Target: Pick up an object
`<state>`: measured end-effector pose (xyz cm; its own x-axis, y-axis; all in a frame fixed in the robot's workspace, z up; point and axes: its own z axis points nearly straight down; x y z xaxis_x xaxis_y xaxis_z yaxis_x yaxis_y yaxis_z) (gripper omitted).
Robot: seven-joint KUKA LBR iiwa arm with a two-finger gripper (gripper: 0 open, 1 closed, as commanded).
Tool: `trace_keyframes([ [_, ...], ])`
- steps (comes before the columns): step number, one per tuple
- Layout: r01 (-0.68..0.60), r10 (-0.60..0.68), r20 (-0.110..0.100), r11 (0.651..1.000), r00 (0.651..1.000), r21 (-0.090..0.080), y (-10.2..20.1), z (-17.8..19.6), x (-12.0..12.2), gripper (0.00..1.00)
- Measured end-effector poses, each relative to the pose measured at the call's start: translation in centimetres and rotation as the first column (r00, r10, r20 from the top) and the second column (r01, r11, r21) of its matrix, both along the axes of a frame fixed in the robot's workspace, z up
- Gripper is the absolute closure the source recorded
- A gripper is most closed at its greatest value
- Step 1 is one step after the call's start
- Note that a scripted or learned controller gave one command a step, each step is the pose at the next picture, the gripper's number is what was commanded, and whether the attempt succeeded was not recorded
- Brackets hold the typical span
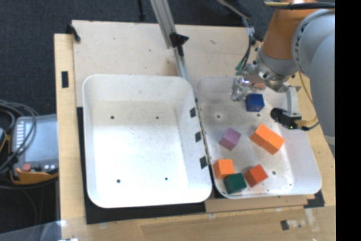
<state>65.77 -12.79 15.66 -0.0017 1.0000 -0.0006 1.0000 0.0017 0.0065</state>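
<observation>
My gripper (pixel 243 89) hangs over the far part of the right bin (pixel 302 178), reaching in from the right. A blue block (pixel 255 102) lies just below and to the right of it, close to the gripper or touching it; I cannot tell whether it sits between the fingers. Nearer the front of the same bin lie a purple block (pixel 229 138), a large orange block (pixel 267 139), a small orange block (pixel 224 167), a green block (pixel 235 182) and a red-orange block (pixel 256 175).
The left bin (pixel 96 121) stands beside the right one. A slanted aluminium post (pixel 161 3) comes down to the gap between the bins at the back. The grey arm with its orange band (pixel 287 25) fills the upper right.
</observation>
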Motion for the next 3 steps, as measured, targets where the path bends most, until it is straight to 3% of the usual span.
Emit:
trace_keyframes([
  [2, -0.003, 0.003, 0.001, 1.0, 1.0, -0.001, 0.0, 10.4, 1.2, 1.0],
  [3, -0.003, 0.003, -0.007, 1.0, 1.0, 0.0, 4.8, 9.2, -0.2, 1.0],
])
